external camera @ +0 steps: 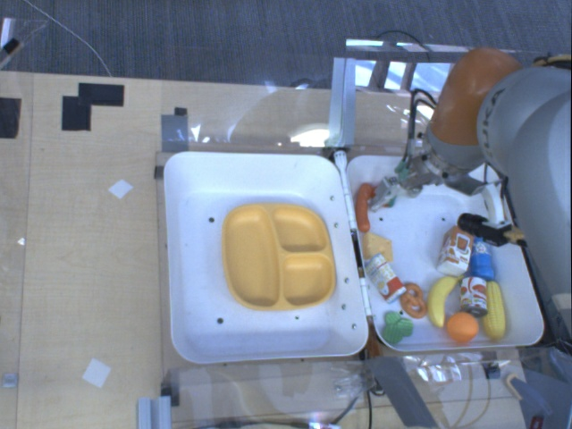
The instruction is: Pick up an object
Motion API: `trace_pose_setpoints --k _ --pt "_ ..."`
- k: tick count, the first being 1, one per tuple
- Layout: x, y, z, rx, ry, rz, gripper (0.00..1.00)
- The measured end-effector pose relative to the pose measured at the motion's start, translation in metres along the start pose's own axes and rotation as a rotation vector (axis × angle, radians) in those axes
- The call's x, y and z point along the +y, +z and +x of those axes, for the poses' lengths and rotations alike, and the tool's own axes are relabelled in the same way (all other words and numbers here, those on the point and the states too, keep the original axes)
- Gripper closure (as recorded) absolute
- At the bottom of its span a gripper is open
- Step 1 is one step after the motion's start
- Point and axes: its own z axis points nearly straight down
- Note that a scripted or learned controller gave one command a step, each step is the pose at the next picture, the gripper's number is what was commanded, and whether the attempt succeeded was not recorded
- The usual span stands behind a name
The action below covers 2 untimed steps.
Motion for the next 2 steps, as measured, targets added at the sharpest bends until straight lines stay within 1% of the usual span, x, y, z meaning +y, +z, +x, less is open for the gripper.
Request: trace_pose_setpoints --k 1,2 --pt "0.004 -0.014 -0.001 -0.010 -0.006 -0.014 1.00" --pt "0.025 -0.101 0.064 -0.002 0.325 -0.012 1.00"
